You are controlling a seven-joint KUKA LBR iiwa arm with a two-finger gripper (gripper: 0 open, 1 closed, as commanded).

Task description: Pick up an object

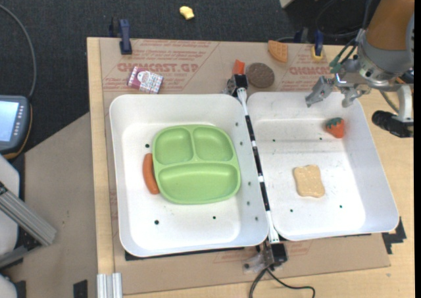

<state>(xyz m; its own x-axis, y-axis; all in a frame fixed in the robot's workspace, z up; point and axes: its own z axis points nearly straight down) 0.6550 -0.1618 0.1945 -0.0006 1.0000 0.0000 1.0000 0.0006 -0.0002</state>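
- As you scan from the left, you meet the left bin (pixel 131 178), which holds a green divided plate (pixel 196 164) near its middle.
- An orange sausage-like piece (pixel 150 173) lies just beside the plate's left edge, touching it.
- Behind the bins, on the bare tabletop (pixel 184 66), you see a small pink-and-white packet (pixel 145 79), a brown round cookie (pixel 260 75) and a waffle-coloured piece (pixel 278 50).
- In the right bin (pixel 368 185), a tan bread slice (pixel 308 180) lies near the middle, and a small red-orange strawberry-like piece (pixel 336 127) sits toward the far right corner.
- The gripper (pixel 337 91) hangs over that bin's far edge, its fingers spread wide and holding nothing, near the strawberry-like piece but apart from it.
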